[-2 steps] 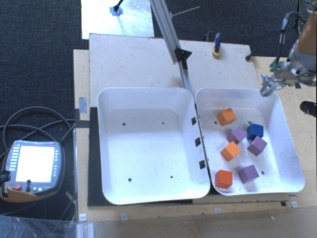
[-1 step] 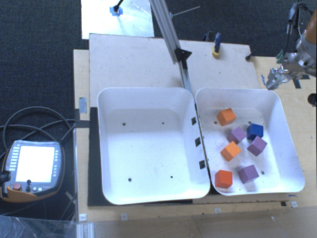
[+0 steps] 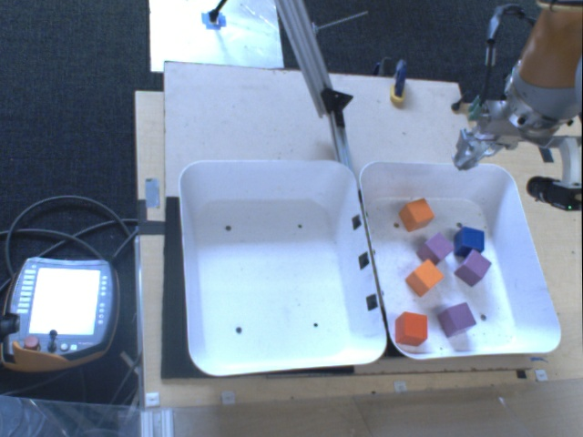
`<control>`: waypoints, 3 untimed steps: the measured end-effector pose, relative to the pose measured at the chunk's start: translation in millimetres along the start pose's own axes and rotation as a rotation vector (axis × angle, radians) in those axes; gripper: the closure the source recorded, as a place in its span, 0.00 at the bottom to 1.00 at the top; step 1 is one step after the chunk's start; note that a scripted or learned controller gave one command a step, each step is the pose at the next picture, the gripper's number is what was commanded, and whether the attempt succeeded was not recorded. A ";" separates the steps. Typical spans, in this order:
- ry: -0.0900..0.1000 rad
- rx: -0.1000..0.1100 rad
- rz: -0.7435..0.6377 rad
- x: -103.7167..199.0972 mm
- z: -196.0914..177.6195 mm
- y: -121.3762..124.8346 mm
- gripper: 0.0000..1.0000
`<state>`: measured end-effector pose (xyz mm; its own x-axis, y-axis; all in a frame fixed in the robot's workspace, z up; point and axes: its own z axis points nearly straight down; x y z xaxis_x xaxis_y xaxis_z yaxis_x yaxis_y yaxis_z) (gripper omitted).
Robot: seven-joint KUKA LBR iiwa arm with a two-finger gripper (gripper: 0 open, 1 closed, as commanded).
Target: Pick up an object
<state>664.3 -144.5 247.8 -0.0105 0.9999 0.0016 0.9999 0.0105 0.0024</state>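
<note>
The right bin (image 3: 526,244) holds several small blocks: an orange one (image 3: 417,214) at the back, a blue one (image 3: 469,239), three purple ones (image 3: 437,247) (image 3: 473,268) (image 3: 456,318), an orange one (image 3: 424,277) in the middle and a red-orange one (image 3: 411,328) at the front. My gripper (image 3: 467,152) hangs over the bin's back rim, to the right of and behind the back orange block, apart from all blocks. Nothing shows between its fingers.
The left bin (image 3: 196,244) stands beside the right one, sharing a middle wall. A slanted metal pole (image 3: 310,53) crosses the bench behind the bins. A yellow and blue clamp (image 3: 399,89) sits at the bench's back edge. A teach pendant (image 3: 59,312) lies on the floor at left.
</note>
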 end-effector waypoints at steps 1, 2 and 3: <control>0.001 0.001 0.000 63.0 5.5 -9.7 1.00; 0.001 0.001 0.000 110.5 -1.5 -18.0 1.00; 0.001 0.000 0.000 166.5 -1.5 -15.2 1.00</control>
<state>647.3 21.9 249.5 -0.0109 0.9999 0.0024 0.9999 0.0109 0.0023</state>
